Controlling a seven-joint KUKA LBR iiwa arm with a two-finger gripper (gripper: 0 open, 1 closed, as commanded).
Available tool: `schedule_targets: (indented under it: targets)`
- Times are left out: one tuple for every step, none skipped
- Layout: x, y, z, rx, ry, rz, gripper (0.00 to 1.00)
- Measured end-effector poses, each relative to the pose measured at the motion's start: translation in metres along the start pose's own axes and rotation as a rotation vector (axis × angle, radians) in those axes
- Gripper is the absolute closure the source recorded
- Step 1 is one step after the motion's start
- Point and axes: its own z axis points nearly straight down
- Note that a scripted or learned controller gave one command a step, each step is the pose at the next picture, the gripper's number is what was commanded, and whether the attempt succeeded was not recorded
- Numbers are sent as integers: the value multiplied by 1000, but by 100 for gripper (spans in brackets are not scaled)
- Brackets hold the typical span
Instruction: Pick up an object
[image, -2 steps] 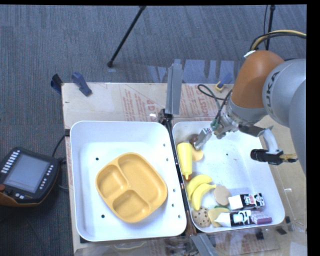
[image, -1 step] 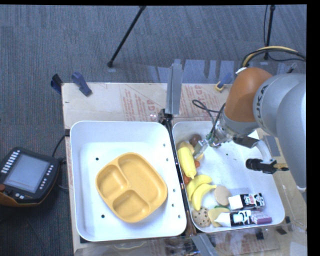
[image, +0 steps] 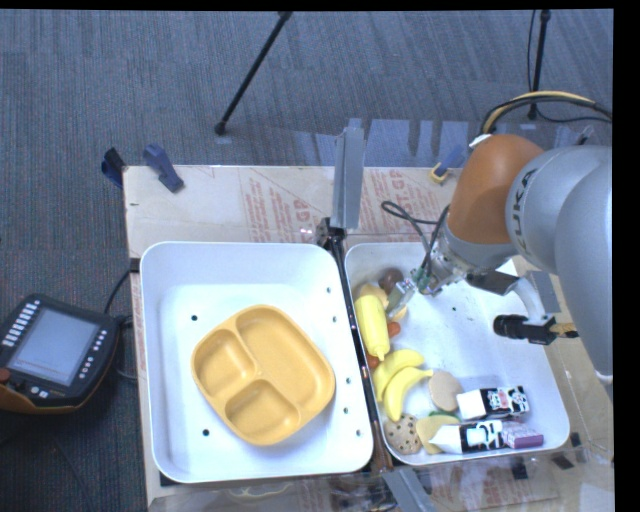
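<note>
Two white bins (image: 160, 300): one yellow tray (image: 262, 372), two bananas (image: 400, 378).

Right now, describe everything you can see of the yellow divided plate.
The yellow divided plate looks like matte plastic, a rounded square with three compartments: one large and two smaller, parted by raised ridges. It lies flat, turned at an angle, near the middle of the left bin. It rests on the bin's white floor with nothing in its compartments and nothing else touching it.

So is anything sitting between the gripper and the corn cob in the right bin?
Nothing visible does. The gripper hangs at the upper left of the right bin, right next to the corn cob, with no object between them. The bananas lie lower down.
</note>
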Motion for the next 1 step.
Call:
schedule_targets:
  targets:
    - [1, 3, -1, -1, -3, -69, 0]
